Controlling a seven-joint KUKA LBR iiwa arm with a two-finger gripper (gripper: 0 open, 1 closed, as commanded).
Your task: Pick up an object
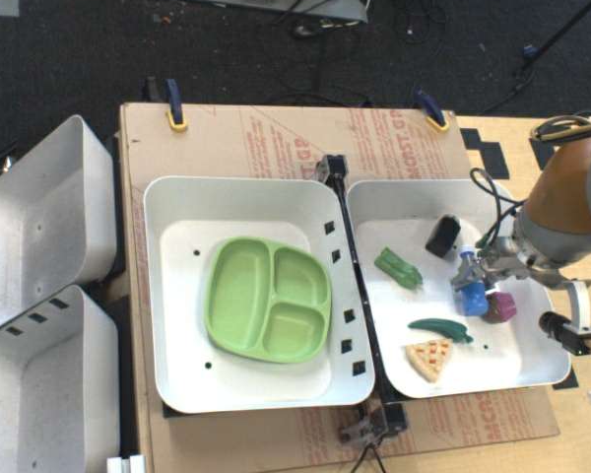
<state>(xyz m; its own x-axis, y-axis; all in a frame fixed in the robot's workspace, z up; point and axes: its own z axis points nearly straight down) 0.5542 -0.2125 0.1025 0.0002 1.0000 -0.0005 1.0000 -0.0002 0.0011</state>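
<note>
Nearest the camera, at the lower edge of the camera view, a black clamp (372, 427) pinches the two shallow white bins together where they meet, which likely keeps them from sliding when the arm pushes into them.

Just above it in the right bin (544, 365) lies a small wedge-shaped toy pizza slice (428, 359), yellow with a red lattice, flat on the floor. Close beside it a dark green curved toy pepper (441, 330) rests on its side, and further up sit a lighter green blocky toy (399, 269) and a black rectangular block (442, 236), tilted. All are loose and well apart from each other, so each could be taken singly.

At the right side of this bin the two-finger gripper (470, 282) is down among a blue plastic piece (474, 299) and a purple rounded piece (502, 306), which touch one another. Whether its fingers are spread or closed I cannot tell; the metal parts hide them. These two pieces look like the likely target.

The left bin (167, 215) carries a light green sectioned plastic tray (269, 300), lying flat.

Both bins sit on a cardboard sheet (266, 141), clipped by blue and yellow clamps (177, 106), above a dark floor with cables (394, 28).
</note>
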